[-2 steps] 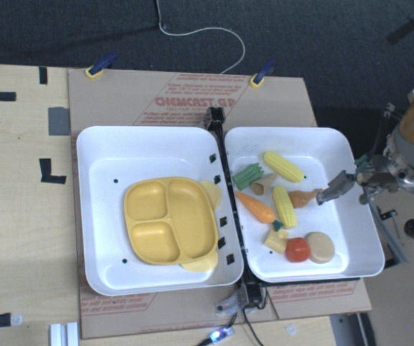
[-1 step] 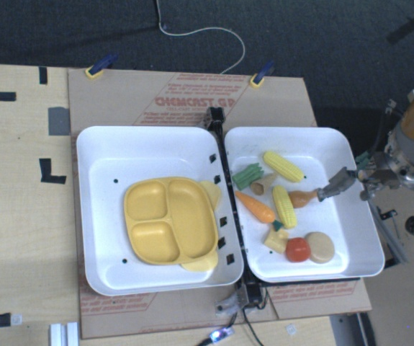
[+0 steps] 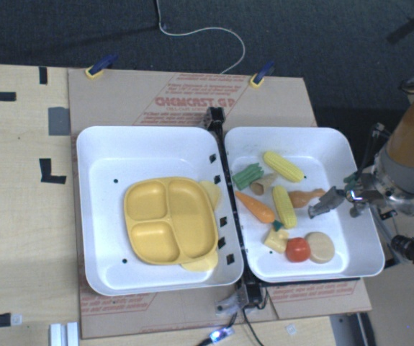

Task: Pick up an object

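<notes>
Plastic corn cob [image 3: 284, 206] looks light, stiff, slippery; I'd pinch it mid-length, though I cannot tell my gripper's [image 3: 320, 206] spread.

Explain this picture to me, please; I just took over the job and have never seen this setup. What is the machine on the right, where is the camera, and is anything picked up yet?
The single camera sits above the bench and looks down at a slant. Two shallow white bins stand side by side. The left bin holds a yellow divided plate. The right bin holds toy food: two corn cobs, a carrot, a green piece, a tomato and a round tan slice. The machine at the right edge is a robot arm; its gripper is over the right bin near the food. I see nothing between its fingers, so nothing looks picked up, and I cannot tell whether it is open or shut.
</notes>
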`<state>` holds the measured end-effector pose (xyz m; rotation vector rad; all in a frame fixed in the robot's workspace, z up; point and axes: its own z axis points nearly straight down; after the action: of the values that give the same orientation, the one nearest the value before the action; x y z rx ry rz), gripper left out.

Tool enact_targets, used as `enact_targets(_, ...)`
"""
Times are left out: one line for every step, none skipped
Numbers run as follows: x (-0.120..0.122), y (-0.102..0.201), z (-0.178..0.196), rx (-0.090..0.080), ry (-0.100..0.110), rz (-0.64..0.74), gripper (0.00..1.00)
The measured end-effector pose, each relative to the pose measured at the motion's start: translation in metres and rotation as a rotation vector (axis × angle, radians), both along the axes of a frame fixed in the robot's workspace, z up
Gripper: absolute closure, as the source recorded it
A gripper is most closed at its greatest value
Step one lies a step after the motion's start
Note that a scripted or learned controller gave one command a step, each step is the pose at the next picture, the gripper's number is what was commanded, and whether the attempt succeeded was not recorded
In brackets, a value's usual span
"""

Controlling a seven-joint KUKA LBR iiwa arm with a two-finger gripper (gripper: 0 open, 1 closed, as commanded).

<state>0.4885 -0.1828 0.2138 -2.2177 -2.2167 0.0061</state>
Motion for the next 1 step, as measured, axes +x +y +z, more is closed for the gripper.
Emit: enact_targets(0.0048,0.0062,-0.0614,0.001,0.001,0.002,0.00)
